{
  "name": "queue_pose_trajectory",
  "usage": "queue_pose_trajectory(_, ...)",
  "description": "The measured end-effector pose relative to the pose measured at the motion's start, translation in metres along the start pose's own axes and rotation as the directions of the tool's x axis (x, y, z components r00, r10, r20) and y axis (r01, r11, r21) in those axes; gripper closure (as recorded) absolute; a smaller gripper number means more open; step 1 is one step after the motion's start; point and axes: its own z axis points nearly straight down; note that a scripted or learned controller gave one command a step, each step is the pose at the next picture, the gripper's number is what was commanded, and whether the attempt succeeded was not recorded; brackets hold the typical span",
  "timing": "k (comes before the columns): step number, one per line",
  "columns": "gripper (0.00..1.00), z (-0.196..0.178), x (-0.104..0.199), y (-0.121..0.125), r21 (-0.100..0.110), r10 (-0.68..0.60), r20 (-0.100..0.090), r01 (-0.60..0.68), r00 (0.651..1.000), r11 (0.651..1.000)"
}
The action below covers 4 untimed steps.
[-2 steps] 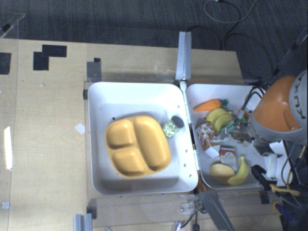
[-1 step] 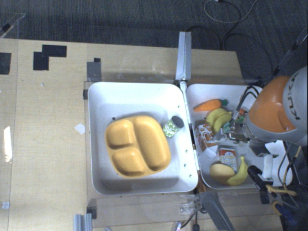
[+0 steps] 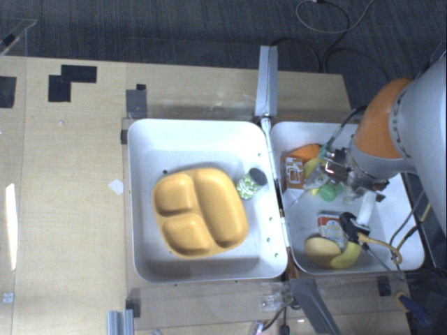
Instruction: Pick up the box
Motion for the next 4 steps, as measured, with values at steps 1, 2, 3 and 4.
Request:
queue_pose_trajectory(1,0.0,0.011,-0.014,-0.022,-0.058,-0.208,0.005,0.208,0.978,0.976)
queue_pose_trajectory(2,0.0,0.028,-0.022,-0.062,-0.008,-0.236,0.001,0.236,0.972,0.972)
queue_pose_trajectory(3,0.0,-0.066,-0.025,-0.005,0.002,0.035,0.001,-0.035,0.999,0.999)
queue_pose_trajectory(4,0.0,0.029,-0.018,-0.064,-0.003,0.158,-0.004,-0.158,0.987,0.987)
